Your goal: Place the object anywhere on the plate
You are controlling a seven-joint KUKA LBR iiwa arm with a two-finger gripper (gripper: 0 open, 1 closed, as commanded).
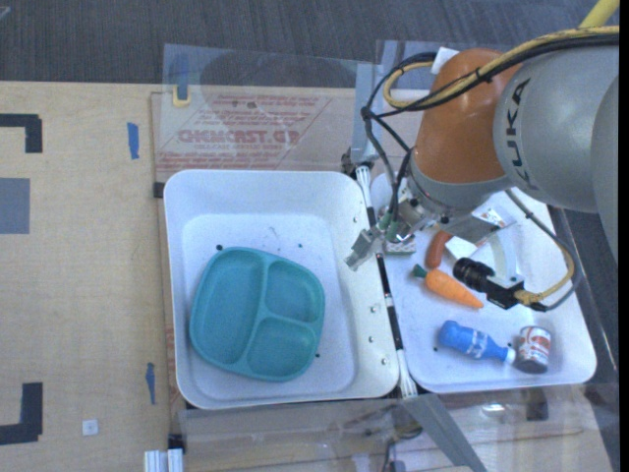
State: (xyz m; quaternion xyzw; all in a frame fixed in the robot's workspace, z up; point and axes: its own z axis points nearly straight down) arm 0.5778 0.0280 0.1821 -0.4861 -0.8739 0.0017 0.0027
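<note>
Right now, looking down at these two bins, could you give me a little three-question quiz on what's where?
1. True or false: the teal plate lies in the left bin.
2. Which thing lies nearest the right bin's front edge? A) carrot B) blue bottle C) plate
3. Fill in: the plate has ___ compartments.

Key: 1 true. 2 B; the small can lies beside it. 3 three.
</note>
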